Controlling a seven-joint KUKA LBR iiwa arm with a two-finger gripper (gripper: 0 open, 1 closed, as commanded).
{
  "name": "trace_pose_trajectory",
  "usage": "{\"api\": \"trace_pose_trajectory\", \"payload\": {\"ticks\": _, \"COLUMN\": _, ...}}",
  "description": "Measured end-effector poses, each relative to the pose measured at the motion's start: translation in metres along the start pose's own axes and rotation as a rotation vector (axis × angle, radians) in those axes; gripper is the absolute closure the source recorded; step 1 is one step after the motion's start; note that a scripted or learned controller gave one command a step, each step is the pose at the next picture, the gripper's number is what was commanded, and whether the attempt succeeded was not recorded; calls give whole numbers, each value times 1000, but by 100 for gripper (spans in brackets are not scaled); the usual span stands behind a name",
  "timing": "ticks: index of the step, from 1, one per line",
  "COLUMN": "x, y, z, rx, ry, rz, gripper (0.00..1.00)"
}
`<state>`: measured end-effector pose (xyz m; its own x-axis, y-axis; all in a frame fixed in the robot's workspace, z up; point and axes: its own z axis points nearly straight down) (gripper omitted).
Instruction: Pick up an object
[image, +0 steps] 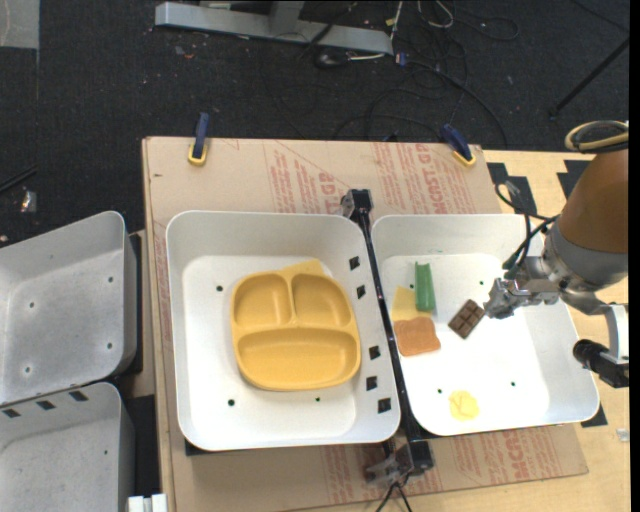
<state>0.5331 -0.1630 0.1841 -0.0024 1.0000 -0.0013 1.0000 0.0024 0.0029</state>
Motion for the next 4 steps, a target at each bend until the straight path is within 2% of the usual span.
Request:
{"api": "trace_pose_trajectory", "payload": {"ticks": 1, "x": 0, "y": 1, "z": -51, "rx": 1, "ry": 0, "rz": 0, "gripper": 100}}
{"api": "trace_pose_trajectory", "payload": {"ticks": 3, "x": 106, "y": -8, "z": -65, "rx": 4, "ry": 2, "rz": -4, "gripper": 100}}
{"api": "trace_pose_trajectory", "payload": {"ticks": 4, "x": 164, "y": -21, "z": -52, "rx": 5, "ry": 3, "rz": -5, "gripper": 100}}
